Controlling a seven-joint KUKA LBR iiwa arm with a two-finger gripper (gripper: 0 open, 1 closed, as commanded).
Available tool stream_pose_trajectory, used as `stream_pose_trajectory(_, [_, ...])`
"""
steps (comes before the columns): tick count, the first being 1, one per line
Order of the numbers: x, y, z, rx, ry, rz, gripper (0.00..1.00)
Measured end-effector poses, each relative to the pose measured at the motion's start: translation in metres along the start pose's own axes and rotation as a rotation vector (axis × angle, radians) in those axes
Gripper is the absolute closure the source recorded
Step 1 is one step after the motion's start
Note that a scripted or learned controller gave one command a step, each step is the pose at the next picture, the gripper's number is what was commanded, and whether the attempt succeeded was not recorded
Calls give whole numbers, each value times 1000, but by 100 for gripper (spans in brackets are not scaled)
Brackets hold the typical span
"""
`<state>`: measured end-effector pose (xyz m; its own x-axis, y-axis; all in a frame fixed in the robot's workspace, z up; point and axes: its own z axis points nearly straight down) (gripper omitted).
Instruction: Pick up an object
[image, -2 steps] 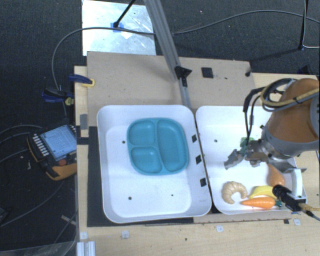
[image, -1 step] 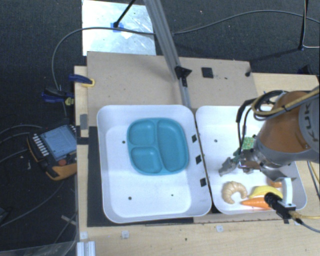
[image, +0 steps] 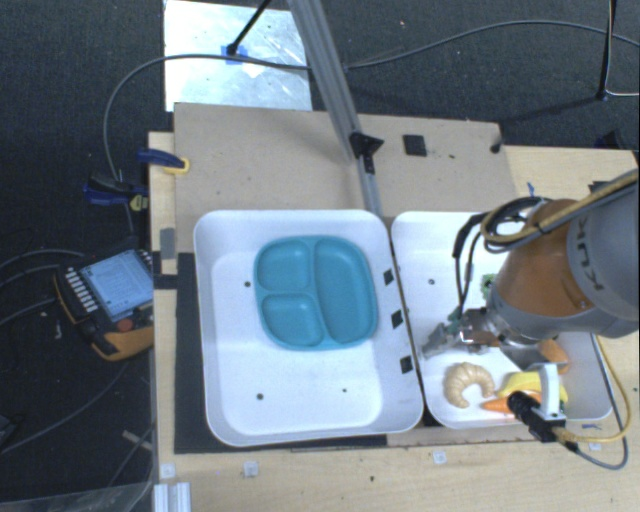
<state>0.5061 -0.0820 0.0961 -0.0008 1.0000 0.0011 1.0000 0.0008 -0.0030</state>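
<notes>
My gripper (image: 447, 338) hangs low in the right bin (image: 430, 270), near its front left part, under the grey and orange wrist. Just in front of the gripper lies a tan croissant-shaped piece (image: 468, 382), close to it; contact between the two is unclear. A yellow banana-like piece (image: 522, 383) and a small orange carrot-like piece (image: 497, 405) lie to the right of the croissant by the bin's front rim. Another orange piece (image: 552, 350) peeks out from under the arm.
The left bin (image: 230, 400) holds a blue three-compartment plate (image: 315, 292). A divider ridge (image: 395, 300) separates the bins. A slanted grey pole (image: 335, 85) crosses the bench at the back. The arm's body covers the right bin's right half.
</notes>
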Motion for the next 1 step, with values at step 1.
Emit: stream_pose_trajectory(1, [0, 1, -13, -5, -1, 0, 100])
